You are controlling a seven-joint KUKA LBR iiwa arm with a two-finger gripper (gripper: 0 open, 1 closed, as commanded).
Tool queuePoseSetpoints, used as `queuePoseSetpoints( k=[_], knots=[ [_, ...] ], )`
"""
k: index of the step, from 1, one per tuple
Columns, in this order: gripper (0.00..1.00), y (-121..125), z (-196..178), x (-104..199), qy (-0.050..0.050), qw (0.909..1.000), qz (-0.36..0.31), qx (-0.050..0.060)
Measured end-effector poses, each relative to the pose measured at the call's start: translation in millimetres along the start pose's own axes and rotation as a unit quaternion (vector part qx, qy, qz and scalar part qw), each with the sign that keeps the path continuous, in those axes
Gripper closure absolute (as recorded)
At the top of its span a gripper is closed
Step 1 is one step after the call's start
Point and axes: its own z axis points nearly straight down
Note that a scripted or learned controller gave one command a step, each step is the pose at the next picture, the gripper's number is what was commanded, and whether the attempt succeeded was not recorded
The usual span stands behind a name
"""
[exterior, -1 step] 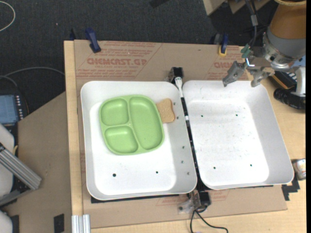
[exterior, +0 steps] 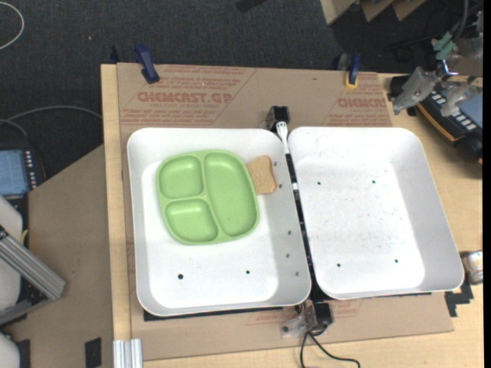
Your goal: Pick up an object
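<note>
Camera view from above: a green plate [exterior: 207,198] sits in the left bin [exterior: 153,274], a tan cracker [exterior: 262,175] touching its right edge — upright, long way up-down; end effector state: cannot tell.

A cardboard-topped bench [exterior: 230,90] bears two white bins side by side, left bin [exterior: 153,267] and right bin [exterior: 414,205], edges touching.

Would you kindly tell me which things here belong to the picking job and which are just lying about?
Belonging to the job:
- green three-compartment plastic plate in the left white bin
- tan flat sponge-like block touching the plate's right edge

Lying about:
- right white bin
- blue clamp
- yellow clamp
</note>
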Motion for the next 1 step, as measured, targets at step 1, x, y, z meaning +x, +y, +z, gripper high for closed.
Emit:
queuePoseSetpoints(
  k=[1],
  knots=[
    [0.00, -62.5, -104.2, 3.2, 0.000, 1.0000, 0.000, 0.001]
  ],
)
